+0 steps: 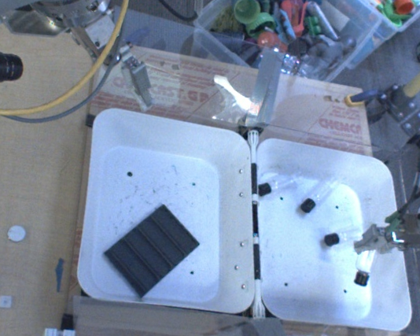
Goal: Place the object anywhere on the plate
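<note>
A black ridged rectangular plate (152, 249) lies tilted in the front part of the left bin (103, 185). Several small clear vials with black caps lie scattered in the right bin (386, 304): one near the divider (265, 188), one further right (307, 206), one at mid-bin (331, 239) and one near the right wall (361, 278). My gripper (369, 239) reaches in over the right bin's right side, just above that last vial and right of the mid-bin one. Nothing visible is held in it.
A clear plastic box of colourful toys (299, 18) stands behind the bins. A yellow cable (89, 79) loops over the bench at the left. A metal bracket (265, 89) rises behind the bins' divider. Bare wooden bench (14, 194) lies left of the bins.
</note>
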Controlling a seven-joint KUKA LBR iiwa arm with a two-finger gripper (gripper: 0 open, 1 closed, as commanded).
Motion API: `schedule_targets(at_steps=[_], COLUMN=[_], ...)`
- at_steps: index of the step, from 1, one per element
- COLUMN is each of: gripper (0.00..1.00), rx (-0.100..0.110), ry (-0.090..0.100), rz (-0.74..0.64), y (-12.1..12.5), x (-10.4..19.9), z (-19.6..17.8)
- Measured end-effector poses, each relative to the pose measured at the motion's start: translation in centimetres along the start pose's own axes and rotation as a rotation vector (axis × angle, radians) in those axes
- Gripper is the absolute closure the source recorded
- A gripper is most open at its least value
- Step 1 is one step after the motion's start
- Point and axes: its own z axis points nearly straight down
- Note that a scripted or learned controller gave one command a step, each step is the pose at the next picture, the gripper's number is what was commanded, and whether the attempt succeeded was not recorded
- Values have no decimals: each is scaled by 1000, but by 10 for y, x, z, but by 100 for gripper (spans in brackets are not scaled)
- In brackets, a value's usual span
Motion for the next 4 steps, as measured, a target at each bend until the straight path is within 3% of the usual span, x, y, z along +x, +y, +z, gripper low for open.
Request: schedule_targets(at_steps=[1, 2, 3, 4], gripper=[100, 100, 100, 100], rx=[-5, 0, 0, 0], ry=[-2, 0, 0, 1], rz=[-66, -127, -41, -153], y=[93, 159, 170, 192], x=[38, 93, 195, 284], z=[113, 15, 16, 67])
